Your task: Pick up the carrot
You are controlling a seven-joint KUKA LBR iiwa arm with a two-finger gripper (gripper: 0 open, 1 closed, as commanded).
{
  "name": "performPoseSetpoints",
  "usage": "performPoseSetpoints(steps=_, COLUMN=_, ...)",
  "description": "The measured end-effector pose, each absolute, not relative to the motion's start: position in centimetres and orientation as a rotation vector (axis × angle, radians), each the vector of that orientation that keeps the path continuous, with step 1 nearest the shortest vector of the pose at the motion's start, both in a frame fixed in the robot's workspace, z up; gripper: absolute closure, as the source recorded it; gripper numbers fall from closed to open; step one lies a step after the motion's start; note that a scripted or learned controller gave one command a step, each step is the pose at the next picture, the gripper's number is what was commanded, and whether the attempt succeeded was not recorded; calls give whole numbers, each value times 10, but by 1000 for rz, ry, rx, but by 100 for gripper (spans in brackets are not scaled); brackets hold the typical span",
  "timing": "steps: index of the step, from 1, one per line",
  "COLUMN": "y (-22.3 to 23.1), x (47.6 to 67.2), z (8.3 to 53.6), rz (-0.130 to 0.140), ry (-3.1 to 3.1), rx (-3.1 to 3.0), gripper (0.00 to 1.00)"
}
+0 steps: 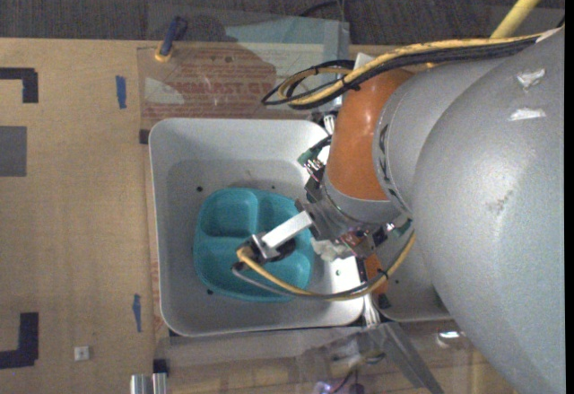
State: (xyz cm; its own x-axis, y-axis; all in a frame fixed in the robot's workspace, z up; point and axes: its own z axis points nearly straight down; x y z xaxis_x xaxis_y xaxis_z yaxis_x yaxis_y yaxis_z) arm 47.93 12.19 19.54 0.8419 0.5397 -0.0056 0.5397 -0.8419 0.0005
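A small orange sliver (374,275) peeks out under the wrist at the wall between the two bins. It may be the carrot, and the arm hides most of it. My gripper (336,244) hangs low at the right edge of the left bin (175,204), beside a teal divided dish (229,235). The wrist and its orange band (354,145) cover the gripper from above. I see nothing held between its fingers.
The teal dish lies in the lower middle of the left bin, with bare white floor above and left of it. The grey arm (484,204) covers nearly all of the right bin. Tan bench with blue tape marks stretches to the left.
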Motion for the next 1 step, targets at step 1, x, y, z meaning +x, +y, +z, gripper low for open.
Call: performPoseSetpoints(steps=1, y=150, x=479, z=197, rz=-7, ry=834, rx=3026, gripper=100)
